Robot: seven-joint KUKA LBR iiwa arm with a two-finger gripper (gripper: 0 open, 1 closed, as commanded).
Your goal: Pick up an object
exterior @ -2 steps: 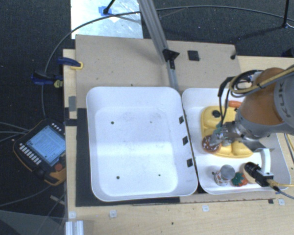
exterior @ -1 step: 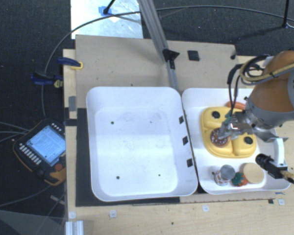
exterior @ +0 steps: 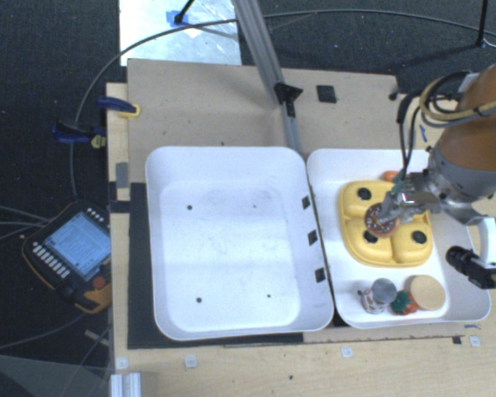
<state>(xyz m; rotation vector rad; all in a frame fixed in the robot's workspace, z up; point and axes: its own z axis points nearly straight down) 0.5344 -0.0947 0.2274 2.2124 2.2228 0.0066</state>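
- Two white bins on the desk (exterior: 231, 106); left bin (exterior: 223, 238) carries no objects, right bin (exterior: 331, 222) carries all of them.
- Gripper (exterior: 386, 217) is low over the yellow moulded piece (exterior: 386, 222), at its centre, where a small dark ring-like item (exterior: 379, 222) sits. Contact with either: cannot tell.
- State of the fingers: cannot tell; wrist body covers them from above.
- Judgement: the step in hand is the descent or closure on a target. The yellow piece is broad and domed, so a centred pinch may slip; an edge or the small ring looks the better hold.
- Lift straight up, slowly, to check whether anything comes with it.
- Nearby: tan round disc (exterior: 427, 292), grey round piece (exterior: 383, 289), red-and-green bit (exterior: 404, 305), all near the bin's front wall, apart from the gripper.
- Orange scrap (exterior: 389, 174) behind the yellow piece.
- Obstruction: none in the lift path; cables (exterior: 417, 114) hang near the wrist.
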